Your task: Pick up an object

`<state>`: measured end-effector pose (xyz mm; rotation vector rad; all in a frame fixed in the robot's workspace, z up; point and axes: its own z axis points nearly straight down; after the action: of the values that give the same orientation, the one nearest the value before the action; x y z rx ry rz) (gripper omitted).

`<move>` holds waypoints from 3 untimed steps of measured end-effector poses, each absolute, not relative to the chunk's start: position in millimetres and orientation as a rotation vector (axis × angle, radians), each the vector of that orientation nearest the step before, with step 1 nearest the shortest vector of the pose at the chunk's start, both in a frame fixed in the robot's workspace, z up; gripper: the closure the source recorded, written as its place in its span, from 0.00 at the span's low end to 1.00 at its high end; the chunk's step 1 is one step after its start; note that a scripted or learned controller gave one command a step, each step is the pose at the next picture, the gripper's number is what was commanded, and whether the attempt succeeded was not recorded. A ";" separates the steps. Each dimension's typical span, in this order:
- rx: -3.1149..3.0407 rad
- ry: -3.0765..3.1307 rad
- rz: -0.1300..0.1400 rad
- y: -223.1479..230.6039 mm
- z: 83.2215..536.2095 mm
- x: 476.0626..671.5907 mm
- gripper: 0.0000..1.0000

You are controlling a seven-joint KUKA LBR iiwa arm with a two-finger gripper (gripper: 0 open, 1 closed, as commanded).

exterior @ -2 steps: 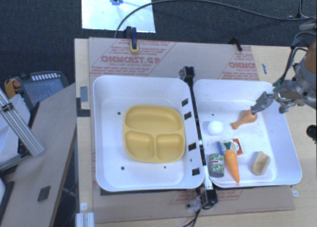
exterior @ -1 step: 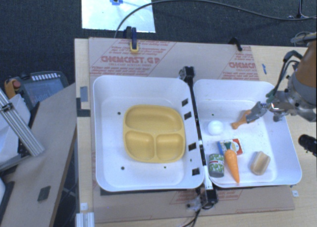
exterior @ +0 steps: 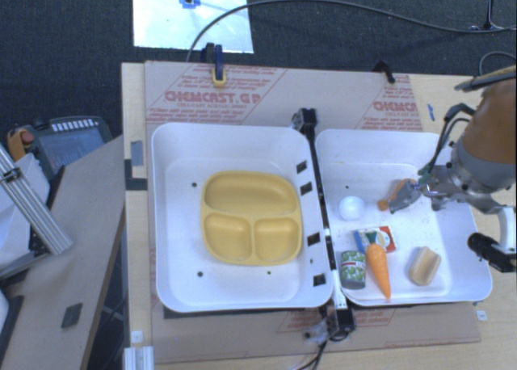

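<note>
My hand (exterior: 406,195) hung low in the right bin (exterior: 452,146), apparently holding something orange; grip uncertain; ball (exterior: 350,207) lay nearby.

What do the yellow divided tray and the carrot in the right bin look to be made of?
Yellow tray: likely moulded plastic, with smooth rounded compartments, an even colour and a soft sheen. Carrot: probably a plastic toy, uniformly bright orange with a green top; too small to be sure of its finish.
</note>
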<state>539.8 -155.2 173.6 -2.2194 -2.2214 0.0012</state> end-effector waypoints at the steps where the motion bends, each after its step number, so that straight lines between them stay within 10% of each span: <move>1: -2.219 -2.222 0.001 -156.3 129.2 546.8 0.00; 2: -2.222 -2.225 -0.002 -157.0 142.4 547.9 1.00; 3: -2.225 -2.226 -0.005 -160.2 197.7 539.6 1.00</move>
<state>539.6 -160.2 197.7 -2.2252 -2.2260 -0.0048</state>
